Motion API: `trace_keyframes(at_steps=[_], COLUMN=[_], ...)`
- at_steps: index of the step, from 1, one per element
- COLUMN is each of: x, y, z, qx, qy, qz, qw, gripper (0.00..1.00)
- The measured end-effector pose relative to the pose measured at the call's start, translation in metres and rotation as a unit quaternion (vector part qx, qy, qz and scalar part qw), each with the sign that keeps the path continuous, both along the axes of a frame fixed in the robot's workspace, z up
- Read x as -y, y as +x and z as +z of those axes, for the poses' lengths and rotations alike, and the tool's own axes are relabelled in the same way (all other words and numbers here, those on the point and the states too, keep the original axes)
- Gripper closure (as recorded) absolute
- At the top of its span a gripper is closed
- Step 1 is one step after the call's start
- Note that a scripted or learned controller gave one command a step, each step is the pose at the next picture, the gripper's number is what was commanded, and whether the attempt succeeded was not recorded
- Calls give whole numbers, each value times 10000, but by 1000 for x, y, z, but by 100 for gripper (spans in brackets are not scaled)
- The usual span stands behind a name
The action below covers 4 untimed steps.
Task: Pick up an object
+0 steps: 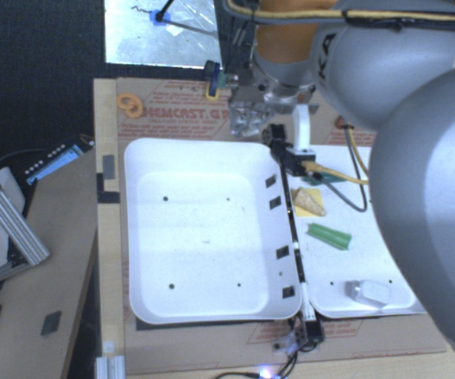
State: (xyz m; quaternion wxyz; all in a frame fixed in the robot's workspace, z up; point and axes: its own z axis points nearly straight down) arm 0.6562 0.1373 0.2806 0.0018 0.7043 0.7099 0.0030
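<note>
Candidate objs sit in the right bin (401, 306): yellow wedge (308, 202), green stick (329, 236), grey-white piece (367, 292) nr the front rim. Risk, as a judgement: gripper (247, 121) hangs over the back rim by the divider, so a drop there would likely hit plastic, not an obj. Grasp state: can't tell. Arm (385, 77) reaches in from the right, wrist pointing down.

Red print runs across the brown cardboard sheet (182, 109) under the bins, above the left bin's far rim. It seems to read "CHEMCAST", with the last letters cut off by the arm. Smaller lines beside it are too blurred to read.
</note>
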Motion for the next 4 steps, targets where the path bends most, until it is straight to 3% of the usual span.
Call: trace_keyframes(at_steps=[1,2,3,4], x=[-40,-95,-97,-97], y=[13,-4,13,14], z=[-14,-28,-58,76], qx=[-21,-30,-31,51], qy=[2,5,-9,22], qz=[-2,6,-9,-7], qw=[10000,10000,10000,10000], gripper=[100,100,100,100])
